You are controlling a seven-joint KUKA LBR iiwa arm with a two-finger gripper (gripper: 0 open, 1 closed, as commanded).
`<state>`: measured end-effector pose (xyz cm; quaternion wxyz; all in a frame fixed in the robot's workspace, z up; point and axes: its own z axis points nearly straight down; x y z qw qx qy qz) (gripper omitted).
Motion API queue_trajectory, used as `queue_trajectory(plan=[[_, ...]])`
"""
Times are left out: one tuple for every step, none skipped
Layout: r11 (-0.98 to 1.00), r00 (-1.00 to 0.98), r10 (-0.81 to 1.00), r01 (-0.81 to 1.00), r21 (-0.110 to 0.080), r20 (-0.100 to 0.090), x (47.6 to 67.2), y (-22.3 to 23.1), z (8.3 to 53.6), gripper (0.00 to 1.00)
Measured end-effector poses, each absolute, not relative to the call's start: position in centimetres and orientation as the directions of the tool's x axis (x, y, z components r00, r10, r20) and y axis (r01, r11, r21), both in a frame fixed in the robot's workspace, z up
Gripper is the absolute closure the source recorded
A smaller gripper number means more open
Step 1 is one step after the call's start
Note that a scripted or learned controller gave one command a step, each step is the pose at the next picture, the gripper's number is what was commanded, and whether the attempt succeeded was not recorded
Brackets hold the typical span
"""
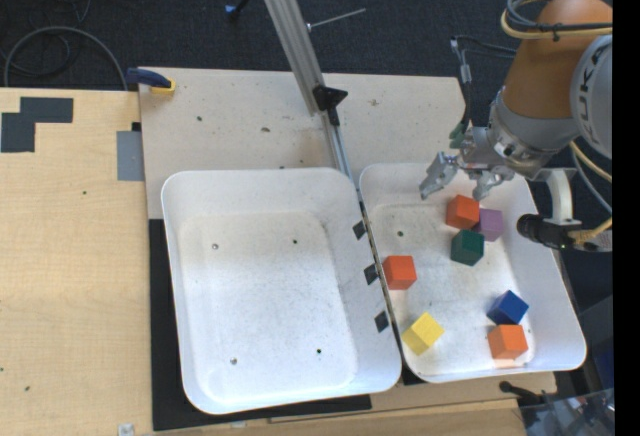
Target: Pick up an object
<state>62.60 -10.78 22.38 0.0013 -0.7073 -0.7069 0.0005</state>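
Note:
My gripper (462, 182) hangs over the back part of the right bin (545, 274), open, its two fingers spread with nothing between them. Just below it lies an orange cube (461, 212), with a purple cube (491, 221) touching its right side and a dark green cube (467, 247) in front of both. Another orange cube (400, 271) sits near the bin's left wall. A yellow cube (424, 332) lies at the front left, and a blue cube (509, 307) and an orange cube (507, 341) at the front right.
The left bin (190, 224) stands beside the right one, with black clips (371, 273) along the shared wall. A slanted aluminium bar (295, 34) rises behind the bins. The wooden bench (60, 244) extends to the left.

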Motion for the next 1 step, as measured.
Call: queue_trajectory(plan=[[0.003, -0.003, 1.0, 1.0, 0.006, 0.0, 63.01, -8.18, 31.22, 0.0]])
